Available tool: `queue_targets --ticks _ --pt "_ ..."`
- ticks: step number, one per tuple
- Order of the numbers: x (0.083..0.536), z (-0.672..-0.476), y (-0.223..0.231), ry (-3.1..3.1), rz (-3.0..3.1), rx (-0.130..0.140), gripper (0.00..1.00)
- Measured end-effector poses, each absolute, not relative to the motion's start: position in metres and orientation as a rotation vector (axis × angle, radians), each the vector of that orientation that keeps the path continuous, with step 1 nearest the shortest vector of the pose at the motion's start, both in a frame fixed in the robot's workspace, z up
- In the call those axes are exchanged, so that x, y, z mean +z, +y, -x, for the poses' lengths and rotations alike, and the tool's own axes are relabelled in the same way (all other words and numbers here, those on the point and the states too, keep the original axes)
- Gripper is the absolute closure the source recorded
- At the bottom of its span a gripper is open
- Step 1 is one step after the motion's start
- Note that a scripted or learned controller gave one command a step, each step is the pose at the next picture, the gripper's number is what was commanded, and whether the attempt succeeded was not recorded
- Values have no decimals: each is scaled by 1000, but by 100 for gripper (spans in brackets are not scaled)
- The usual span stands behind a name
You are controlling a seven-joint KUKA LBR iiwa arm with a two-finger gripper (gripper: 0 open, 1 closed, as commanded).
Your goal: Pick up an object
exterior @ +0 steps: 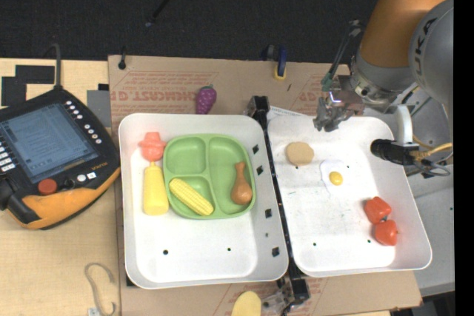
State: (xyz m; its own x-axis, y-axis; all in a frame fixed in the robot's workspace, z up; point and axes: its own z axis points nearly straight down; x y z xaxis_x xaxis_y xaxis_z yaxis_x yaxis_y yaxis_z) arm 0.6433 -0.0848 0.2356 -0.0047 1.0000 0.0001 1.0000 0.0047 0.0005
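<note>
My gripper [326, 122] hangs over the far edge of the right bin [415, 233], above and to the right of a tan round cookie [300, 153]. Nothing shows between its fingers. A fried egg [335, 176] lies in the middle of the right bin, and a red pepper [381, 220] sits near its right wall. In the left bin [192, 263] a green divided plate [211, 159] bears a corn cob [192, 197] and a drumstick [241, 185]. A yellow bottle [154, 189] and a pink toy [151, 146] lie left of the plate.
A purple grape bunch [206, 98] rests on the cardboard behind the left bin. A teach pendant [52, 152] lies at the left of the bench. A yellow object [246, 303] sits below the bins at the front. A black part [392, 150] juts over the right bin's right side.
</note>
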Motion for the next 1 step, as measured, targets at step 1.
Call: queue_targets --ticks 1 --pt "217 -638 -83 2226 -2221 -4 100"
